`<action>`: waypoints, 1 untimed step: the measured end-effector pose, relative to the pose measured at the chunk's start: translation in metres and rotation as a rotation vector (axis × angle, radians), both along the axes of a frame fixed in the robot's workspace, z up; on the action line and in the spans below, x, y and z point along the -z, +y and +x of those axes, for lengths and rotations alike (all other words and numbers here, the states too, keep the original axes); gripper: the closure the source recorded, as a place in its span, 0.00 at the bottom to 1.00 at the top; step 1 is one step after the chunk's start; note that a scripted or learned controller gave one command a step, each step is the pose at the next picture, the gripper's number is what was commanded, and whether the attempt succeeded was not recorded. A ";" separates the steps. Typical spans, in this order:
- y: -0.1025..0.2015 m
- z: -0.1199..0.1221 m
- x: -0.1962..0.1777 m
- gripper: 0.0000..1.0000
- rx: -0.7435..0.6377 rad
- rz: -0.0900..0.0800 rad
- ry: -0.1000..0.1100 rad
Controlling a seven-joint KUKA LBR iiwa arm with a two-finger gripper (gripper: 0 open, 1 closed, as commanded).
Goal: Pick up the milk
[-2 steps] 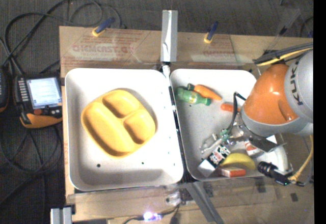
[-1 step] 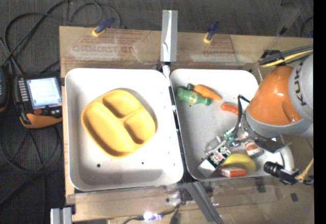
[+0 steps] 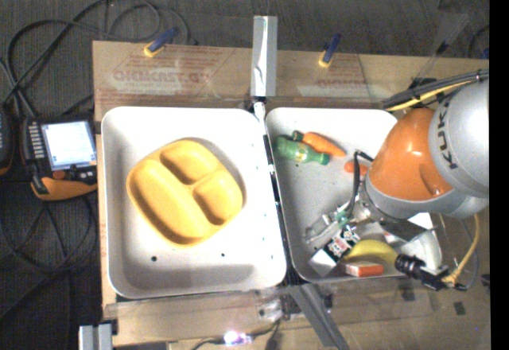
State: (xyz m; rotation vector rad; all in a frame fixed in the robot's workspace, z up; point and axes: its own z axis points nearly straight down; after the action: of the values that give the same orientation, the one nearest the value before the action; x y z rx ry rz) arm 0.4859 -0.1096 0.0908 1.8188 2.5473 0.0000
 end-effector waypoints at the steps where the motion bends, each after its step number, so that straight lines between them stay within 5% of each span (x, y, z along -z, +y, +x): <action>1: 0.003 0.003 -0.010 1.00 -0.003 0.005 -0.006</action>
State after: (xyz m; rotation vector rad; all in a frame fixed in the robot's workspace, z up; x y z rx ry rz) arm 0.4886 -0.1065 0.1008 1.8145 2.5485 0.0119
